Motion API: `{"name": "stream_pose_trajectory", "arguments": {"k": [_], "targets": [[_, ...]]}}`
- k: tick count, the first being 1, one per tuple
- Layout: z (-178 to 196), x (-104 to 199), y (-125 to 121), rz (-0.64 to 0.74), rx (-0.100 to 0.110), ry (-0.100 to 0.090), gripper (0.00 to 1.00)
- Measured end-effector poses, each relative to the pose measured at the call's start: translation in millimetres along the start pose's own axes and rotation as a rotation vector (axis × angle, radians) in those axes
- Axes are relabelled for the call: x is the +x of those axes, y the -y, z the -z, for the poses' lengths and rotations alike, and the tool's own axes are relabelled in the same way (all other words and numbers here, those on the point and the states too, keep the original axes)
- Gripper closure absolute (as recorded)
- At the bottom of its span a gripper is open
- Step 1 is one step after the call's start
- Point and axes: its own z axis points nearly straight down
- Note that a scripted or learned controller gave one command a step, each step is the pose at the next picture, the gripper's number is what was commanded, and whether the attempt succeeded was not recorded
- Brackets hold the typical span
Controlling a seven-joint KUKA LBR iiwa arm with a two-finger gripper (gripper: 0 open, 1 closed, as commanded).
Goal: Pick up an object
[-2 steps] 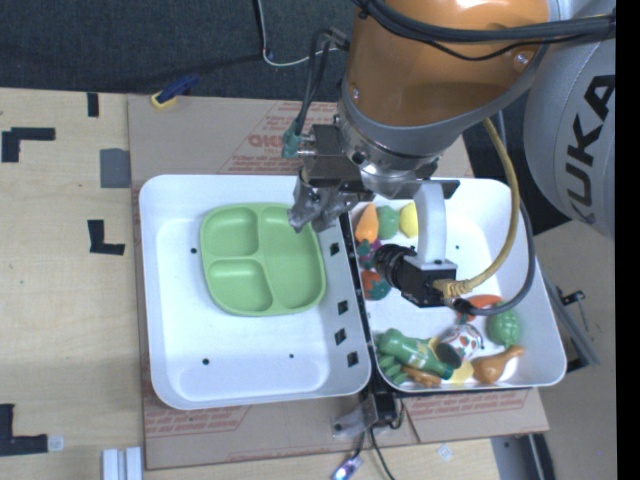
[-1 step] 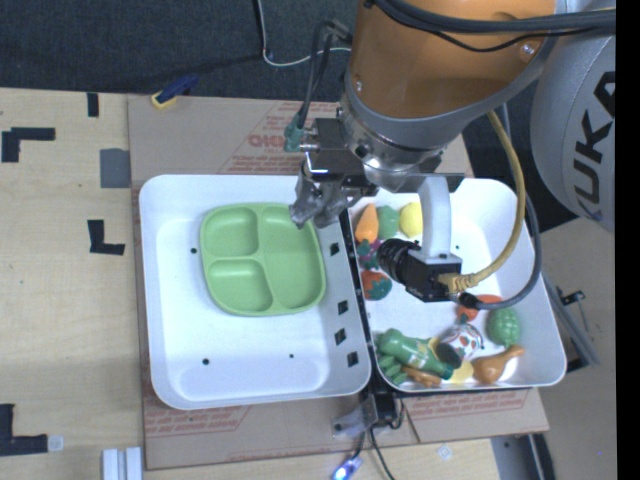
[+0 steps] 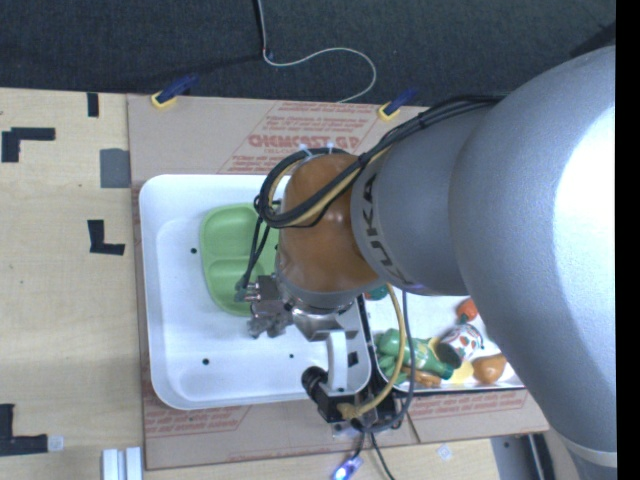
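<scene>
A pale green, bowl-like object [image 3: 232, 253] lies in the left white bin [image 3: 175, 298], in its upper middle part. My arm's orange band [image 3: 318, 226] and wrist hang over the bin's right side and cover the green object's right edge. A dark metal part of the gripper [image 3: 264, 313] pokes out under the wrist, right at the green object's lower right edge. The wrist hides the rest of the gripper.
The right bin [image 3: 500, 380] holds several small toys, among them a green one [image 3: 392, 346], an orange one [image 3: 488, 368] and a red and white one [image 3: 462, 340]. The grey arm covers most of that bin. Cardboard [image 3: 300, 138] lies beneath both bins.
</scene>
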Motion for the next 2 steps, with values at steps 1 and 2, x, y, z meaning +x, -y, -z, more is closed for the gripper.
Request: {"name": "stream_pose_trajectory", "arguments": {"k": [1,2], "targets": [[88,1,-2,0.002,-0.023,-0.008,1.00],[256,80,1,0.011,-0.036,-0.017,1.00]]}}
